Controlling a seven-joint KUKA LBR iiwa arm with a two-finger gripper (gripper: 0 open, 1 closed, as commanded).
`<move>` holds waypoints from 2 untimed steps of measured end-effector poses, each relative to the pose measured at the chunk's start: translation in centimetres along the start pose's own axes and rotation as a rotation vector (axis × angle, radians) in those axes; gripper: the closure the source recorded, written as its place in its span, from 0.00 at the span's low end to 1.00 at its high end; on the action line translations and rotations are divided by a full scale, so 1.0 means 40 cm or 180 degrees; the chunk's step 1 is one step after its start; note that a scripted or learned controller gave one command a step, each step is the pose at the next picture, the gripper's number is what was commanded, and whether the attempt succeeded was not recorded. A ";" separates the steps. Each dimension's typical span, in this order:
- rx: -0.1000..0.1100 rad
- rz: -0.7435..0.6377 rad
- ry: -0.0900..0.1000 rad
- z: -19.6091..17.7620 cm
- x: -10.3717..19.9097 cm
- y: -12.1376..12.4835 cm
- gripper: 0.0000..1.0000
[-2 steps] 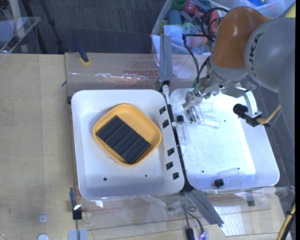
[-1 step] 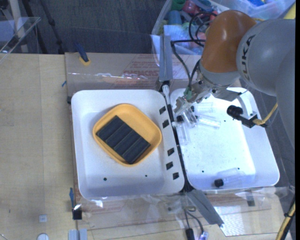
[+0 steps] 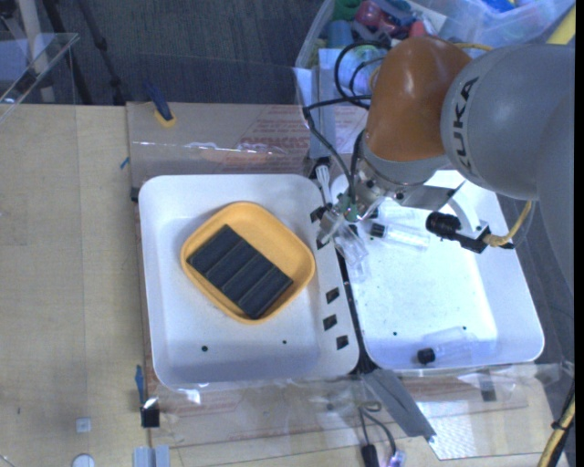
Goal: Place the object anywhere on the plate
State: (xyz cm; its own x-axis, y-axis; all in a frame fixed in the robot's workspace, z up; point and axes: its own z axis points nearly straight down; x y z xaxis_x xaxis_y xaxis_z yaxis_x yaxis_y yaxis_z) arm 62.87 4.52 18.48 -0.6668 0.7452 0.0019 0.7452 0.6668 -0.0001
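Note:
A yellow square plate (image 3: pixel 248 261) with rounded corners lies tilted in the left bin (image 3: pixel 173 347). A black ribbed rectangular slab (image 3: pixel 239 266) rests flat on the middle of the plate. My gripper (image 3: pixel 344 230) hangs over the divider between the two bins, just right of the plate's right corner and apart from the slab. The grey arm with its orange band (image 3: pixel 411 91) comes down to it from the upper right. A clear syringe-like tube (image 3: pixel 401 235) lies in the right bin (image 3: pixel 511 310), close to the gripper's right side.
A clear tube with a black cap (image 3: pixel 440 353) lies near the right bin's front edge. A black fitting on a cable (image 3: pixel 453 228) sits right of the gripper. Black clips (image 3: pixel 332 319) line the divider. Clutter (image 3: pixel 365 27) stands behind the bins.

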 end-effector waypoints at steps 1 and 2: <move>-0.0002 -0.0674 -0.0001 0.000 0.073 0.021 1.00; -0.0003 -0.0671 -0.0002 0.000 0.072 0.020 0.00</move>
